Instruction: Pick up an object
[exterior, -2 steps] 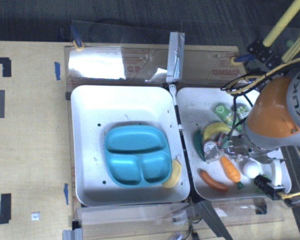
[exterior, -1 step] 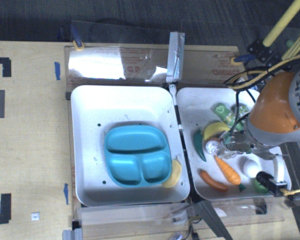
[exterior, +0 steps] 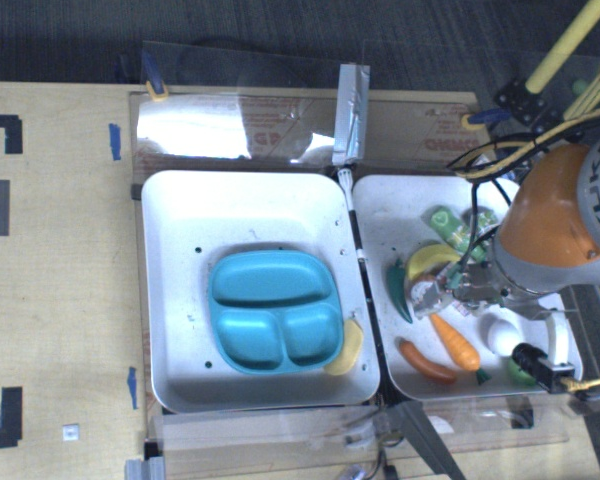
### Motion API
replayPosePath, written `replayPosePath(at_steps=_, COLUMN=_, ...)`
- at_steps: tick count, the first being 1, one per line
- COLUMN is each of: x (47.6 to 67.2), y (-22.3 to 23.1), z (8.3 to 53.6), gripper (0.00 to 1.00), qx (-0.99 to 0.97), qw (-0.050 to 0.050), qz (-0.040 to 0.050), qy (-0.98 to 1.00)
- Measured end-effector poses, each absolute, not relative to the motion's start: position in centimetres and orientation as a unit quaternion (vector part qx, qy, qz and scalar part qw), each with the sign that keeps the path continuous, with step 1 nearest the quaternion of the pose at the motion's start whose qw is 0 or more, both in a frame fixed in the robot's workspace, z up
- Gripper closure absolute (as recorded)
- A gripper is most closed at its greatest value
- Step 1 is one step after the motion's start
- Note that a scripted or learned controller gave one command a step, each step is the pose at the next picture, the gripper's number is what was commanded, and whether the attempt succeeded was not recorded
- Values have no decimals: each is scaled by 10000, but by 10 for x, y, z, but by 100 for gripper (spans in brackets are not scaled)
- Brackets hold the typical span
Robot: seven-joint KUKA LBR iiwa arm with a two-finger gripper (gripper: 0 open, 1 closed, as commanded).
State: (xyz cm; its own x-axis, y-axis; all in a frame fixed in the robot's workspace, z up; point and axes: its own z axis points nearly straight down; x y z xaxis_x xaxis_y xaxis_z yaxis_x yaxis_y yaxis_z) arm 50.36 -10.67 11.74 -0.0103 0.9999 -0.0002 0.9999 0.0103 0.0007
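My gripper reaches down into the right bin, its tip among the toy foods near the bin's middle. Just left of it lie a yellow piece and a dark green pepper. An orange carrot lies just below the tip, and a reddish sausage-shaped piece sits nearer the front wall. A light green leafy piece lies farther back, and a white egg sits under the arm. The wrist hides how the fingers stand.
The left bin holds a blue divided plate with a pale yellow banana piece against its right edge. The arm's orange band and cables hang over the right bin's far right side. A clear divider stands behind the bins.
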Motion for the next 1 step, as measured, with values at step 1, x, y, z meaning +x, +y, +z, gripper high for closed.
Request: replayPosePath(at_steps=1, x=481, y=-118, z=87, gripper=0, qx=6595, qw=14, qz=22, qy=7517)
